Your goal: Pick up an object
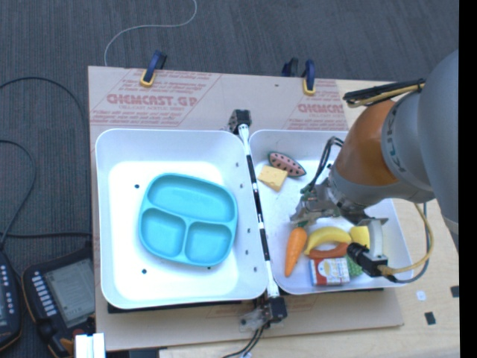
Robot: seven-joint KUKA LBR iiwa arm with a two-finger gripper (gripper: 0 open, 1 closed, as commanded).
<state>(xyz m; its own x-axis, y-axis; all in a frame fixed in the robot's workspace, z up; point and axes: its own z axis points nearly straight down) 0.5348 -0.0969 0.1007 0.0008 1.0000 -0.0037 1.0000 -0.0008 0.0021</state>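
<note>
Plywood board (186, 99) under white bins (104, 222), dark grey carpet (59, 28), blue clamps (154, 64)

glossy plastic blue tray (188, 218) in a smooth white bin (112, 155).

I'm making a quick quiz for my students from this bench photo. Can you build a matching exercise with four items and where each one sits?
Things:
1. blue divided plate
2. carrot
3. cheese wedge
4. banana

Places:
A. right bin, far end, near the divider
B. left bin, in the middle
C. right bin, just right of the carrot's top
D. right bin, near end, beside the divider

Pairs: 1-B, 2-D, 3-A, 4-C
</note>
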